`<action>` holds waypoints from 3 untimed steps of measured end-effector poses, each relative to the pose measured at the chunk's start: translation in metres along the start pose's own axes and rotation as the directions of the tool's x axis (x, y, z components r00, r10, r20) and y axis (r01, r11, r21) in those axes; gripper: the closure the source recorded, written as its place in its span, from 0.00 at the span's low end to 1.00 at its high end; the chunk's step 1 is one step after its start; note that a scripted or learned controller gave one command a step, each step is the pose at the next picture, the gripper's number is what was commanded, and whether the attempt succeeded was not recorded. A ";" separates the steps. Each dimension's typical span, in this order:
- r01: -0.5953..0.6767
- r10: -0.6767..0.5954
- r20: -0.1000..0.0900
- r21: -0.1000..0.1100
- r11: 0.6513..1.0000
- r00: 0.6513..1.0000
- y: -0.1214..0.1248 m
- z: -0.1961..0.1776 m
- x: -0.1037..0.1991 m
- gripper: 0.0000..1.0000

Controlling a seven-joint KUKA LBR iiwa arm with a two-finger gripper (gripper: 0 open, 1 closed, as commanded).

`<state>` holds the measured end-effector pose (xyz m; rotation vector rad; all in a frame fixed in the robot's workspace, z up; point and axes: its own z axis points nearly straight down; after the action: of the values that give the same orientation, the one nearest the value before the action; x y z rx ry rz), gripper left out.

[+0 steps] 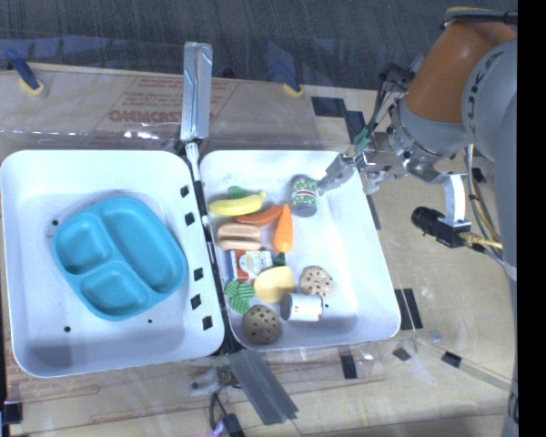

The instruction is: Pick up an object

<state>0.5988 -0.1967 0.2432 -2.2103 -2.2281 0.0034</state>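
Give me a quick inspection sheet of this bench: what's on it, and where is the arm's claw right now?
Surface: two white bins side by side, left bin, right bin.
Job's things: toy food heaped in the right bin: banana, carrot, hot dog, small can, two cookies.
Clutter: blue divided plate in the left bin.
Grippers: gripper just right of the can, over the right bin's far end.
Cables: black cables beside the arm.
Surroundings: dark floor beyond the bench.
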 end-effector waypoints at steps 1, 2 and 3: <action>-0.015 0.015 0.001 -0.007 1.000 1.000 0.039 0.138 0.035 0.00; -0.088 0.088 0.000 0.002 0.996 0.996 -0.031 0.149 0.058 0.00; -0.085 0.085 0.000 0.002 0.996 0.996 -0.030 0.138 0.058 1.00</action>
<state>0.5677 -0.1387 0.1050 -2.3018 -2.1313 0.0050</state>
